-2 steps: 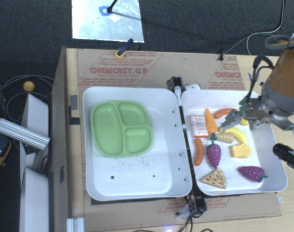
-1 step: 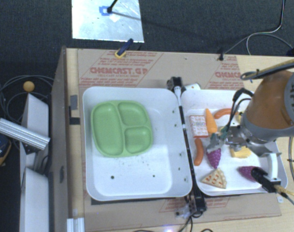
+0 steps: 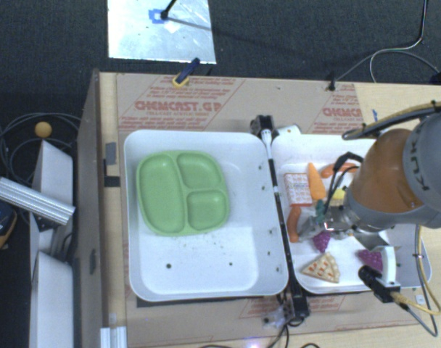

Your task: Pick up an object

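Reading leftward bin first: held green divided plate (image 3: 183, 192), stiff, light. Right of plate, small plastic food lay: carrot (image 3: 317, 183), purple grapes (image 3: 322, 241), pizza slice (image 3: 322, 268). Looked light, rigid, slippery; best pinched across narrow sides. Claw (image 3: 329, 220) hovered above grapes, grip unreadable.

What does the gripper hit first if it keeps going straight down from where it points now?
Likely the purple toy lying just under the gripper in the right bin, with the orange-red piece close beside it. Height is hard to judge from this slanted view, so it could reach the bin floor instead.
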You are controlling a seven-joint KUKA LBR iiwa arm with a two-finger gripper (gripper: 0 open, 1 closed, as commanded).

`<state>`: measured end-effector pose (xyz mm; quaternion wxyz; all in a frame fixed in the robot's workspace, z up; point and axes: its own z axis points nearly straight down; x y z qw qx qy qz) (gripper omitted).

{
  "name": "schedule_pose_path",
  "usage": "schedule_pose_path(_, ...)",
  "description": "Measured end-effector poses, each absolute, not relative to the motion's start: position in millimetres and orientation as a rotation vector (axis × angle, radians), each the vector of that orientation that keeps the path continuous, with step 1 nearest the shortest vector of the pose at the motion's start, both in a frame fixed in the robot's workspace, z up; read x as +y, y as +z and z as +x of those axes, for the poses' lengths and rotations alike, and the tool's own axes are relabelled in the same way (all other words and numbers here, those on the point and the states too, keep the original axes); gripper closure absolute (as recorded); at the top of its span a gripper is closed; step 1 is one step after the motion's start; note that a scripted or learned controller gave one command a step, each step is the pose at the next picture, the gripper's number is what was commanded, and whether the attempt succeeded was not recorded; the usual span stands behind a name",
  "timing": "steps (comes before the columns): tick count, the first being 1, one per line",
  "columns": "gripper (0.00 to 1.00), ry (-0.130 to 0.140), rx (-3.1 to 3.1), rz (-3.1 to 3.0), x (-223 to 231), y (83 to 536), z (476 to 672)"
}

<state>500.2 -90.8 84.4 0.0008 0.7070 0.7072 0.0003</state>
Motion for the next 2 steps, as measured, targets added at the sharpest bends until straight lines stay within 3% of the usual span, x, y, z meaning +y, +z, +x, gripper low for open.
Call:
schedule_pose_path(1,1.0,0.005,2.223,2.218,-89.8,95.1,501.3)
schedule_pose_path(2,1.0,0.004,2.225,2.216,-22.3,184.9,523.8)
